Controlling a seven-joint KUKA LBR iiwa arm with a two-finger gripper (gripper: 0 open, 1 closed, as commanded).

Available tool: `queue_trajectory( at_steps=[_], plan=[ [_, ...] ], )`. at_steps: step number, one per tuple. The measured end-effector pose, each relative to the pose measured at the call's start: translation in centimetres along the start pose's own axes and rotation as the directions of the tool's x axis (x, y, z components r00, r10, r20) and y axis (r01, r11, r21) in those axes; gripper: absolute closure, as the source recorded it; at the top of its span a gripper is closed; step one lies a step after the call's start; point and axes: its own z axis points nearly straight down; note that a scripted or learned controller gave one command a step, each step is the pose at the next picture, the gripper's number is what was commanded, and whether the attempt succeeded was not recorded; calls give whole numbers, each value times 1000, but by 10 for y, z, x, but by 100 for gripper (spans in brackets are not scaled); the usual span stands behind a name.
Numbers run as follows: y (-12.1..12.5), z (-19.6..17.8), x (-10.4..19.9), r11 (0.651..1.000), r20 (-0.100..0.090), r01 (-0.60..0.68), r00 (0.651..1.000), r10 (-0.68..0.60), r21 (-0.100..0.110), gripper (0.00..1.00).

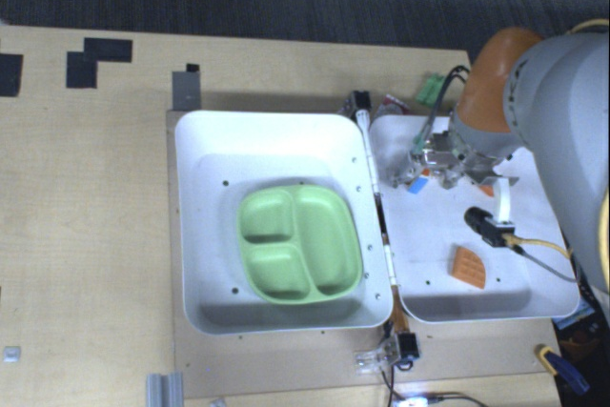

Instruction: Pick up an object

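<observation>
My gripper (431,169) hangs low over the far left part of the right bin (429,243), under the grey arm with its orange band. A small blue object (416,186) lies just below the gripper's tip, touching or very close to it; I cannot tell whether it is held. An orange wedge-shaped piece (467,267) lies on the bin floor toward the near side, well apart from the gripper. A small orange-red bit (486,191) peeks out beside the wrist.
The left bin (205,157) holds a green divided plate (298,242). A raised rim (378,205) separates the two bins. Green clips (434,91) and small parts lie on the bench behind the right bin.
</observation>
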Motion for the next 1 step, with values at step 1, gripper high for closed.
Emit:
queue_trajectory(
  at_steps=[1],
  plan=[
    [2, -13, 0, 1000, 2, 7, 1000, -7, -6, 100]
  ],
)
